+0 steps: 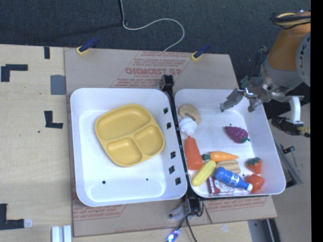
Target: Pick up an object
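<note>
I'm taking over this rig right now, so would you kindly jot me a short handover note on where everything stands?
Gripper: open, holding nothing, above the far right part of the right bin.
Right bin contents: purple grapes nearest the gripper; carrot, corn cob, blue bottle, orange bottle and strawberry toward the near side.
Left bin: yellow divided plate.
Done: nothing picked yet.
Left: descend on one object, probably the grapes, close and lift.

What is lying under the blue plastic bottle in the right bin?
The blue plastic bottle lies on a flat red-and-white packet, beside a yellow toy corn. The covered part of the packet cannot be seen.
</note>
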